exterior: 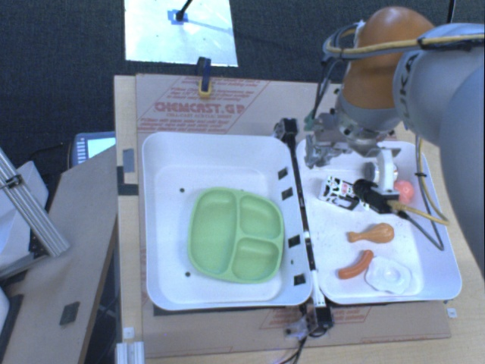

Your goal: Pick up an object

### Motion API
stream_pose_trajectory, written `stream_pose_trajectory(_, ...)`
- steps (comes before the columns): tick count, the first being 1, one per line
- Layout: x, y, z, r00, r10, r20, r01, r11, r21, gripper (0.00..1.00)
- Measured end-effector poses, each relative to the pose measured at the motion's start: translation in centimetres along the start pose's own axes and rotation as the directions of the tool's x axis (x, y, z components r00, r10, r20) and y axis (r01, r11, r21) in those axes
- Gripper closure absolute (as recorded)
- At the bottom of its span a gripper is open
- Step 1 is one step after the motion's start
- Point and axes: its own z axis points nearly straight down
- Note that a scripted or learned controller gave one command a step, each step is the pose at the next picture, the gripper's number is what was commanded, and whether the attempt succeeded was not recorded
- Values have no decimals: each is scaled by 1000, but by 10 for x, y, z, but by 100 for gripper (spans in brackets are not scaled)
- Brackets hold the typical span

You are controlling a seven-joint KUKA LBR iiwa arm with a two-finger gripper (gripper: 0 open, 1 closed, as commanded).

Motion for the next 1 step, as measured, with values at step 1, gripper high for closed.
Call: stream_pose_trajectory(1, 60, 15, 3, 1000, -1, -1, 1, 1000, 0, 100)
